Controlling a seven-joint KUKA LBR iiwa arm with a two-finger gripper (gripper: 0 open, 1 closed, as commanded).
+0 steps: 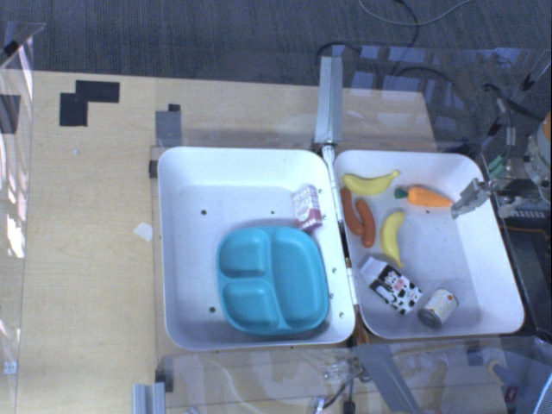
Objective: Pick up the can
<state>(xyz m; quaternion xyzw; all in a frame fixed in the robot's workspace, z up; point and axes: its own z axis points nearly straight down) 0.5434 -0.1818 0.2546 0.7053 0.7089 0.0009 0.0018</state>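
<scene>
Camera view: gripper (470, 198), fingers apart and empty, should descend squarely over the lying can (438, 307).

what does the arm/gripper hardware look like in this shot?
Little of it is in frame: at the right edge, a grey metallic gripper with slim fingers, mounted on pale grey and white hardware. A hint of orange sits at the far edge above it. Dark cables loop around the wrist area.
</scene>
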